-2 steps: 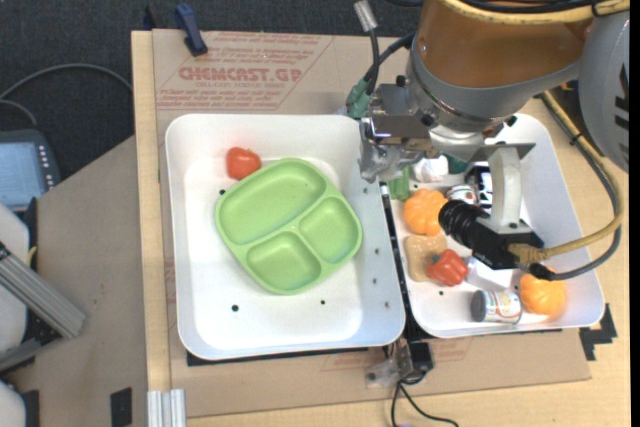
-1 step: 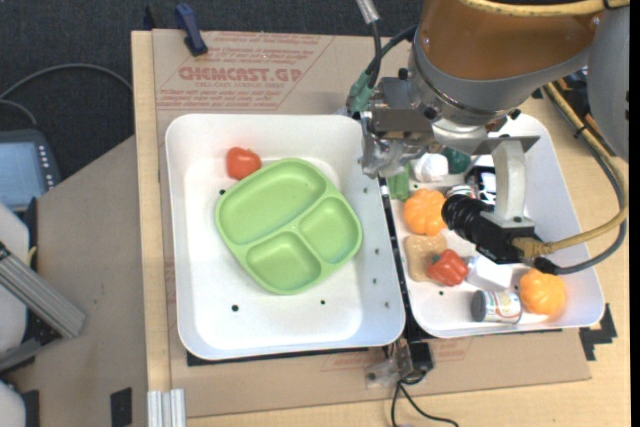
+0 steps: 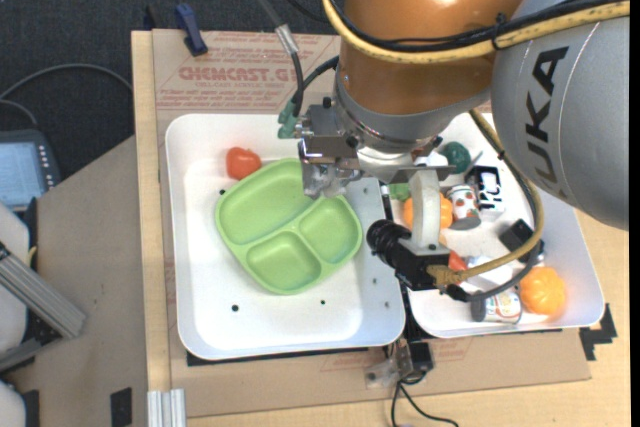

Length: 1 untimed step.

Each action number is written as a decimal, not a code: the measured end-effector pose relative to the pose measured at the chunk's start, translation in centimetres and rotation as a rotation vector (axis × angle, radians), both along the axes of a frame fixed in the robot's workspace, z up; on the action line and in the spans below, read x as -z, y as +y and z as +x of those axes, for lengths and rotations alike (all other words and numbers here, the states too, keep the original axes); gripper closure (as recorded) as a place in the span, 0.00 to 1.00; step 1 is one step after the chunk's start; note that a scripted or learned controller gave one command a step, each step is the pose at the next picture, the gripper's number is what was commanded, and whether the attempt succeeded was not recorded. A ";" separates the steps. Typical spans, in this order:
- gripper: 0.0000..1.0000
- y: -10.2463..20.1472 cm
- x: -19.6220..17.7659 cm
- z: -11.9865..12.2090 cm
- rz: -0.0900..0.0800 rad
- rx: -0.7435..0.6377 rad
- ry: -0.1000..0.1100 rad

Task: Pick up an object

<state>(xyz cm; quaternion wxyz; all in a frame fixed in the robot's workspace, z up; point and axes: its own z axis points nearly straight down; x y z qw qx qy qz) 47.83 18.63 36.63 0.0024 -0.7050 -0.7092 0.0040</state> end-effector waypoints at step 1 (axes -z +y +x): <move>1.00 1.2 8.3 1.0 -0.003 0.006 0.004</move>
